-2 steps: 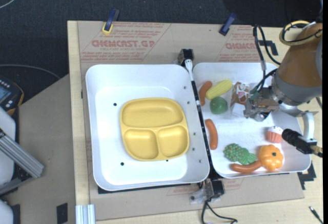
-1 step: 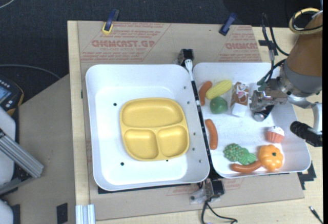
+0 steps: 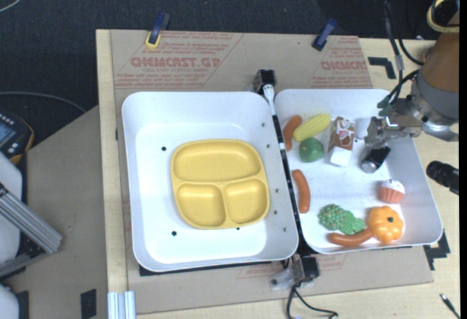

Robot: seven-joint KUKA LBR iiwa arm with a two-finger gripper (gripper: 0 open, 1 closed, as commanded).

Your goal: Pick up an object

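Pumpkin (image 3: 385, 224), orange and ribbed, seen at near edge of right bin (image 3: 430, 197), beside curved sausage (image 3: 349, 239) and knobbly green broccoli (image 3: 340, 218). Corn cob (image 3: 311, 124), cupcake (image 3: 392, 191) scattered in same bin. Smooth yellow three-compartment tray (image 3: 219, 182) laid in left bin (image 3: 139, 164). Gripper (image 3: 379, 136) poised over right bin's far right side; open or closed can't be told tbh. "CHEMCAST" printed red on brown board (image 3: 219, 51).

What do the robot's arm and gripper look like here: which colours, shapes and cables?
The arm is a thick, rounded grey body with an orange band above the wrist. The gripper at its end is a small, angular piece of silver-grey metal. Thin black cables run down beside the arm toward the wrist. No markings are readable.
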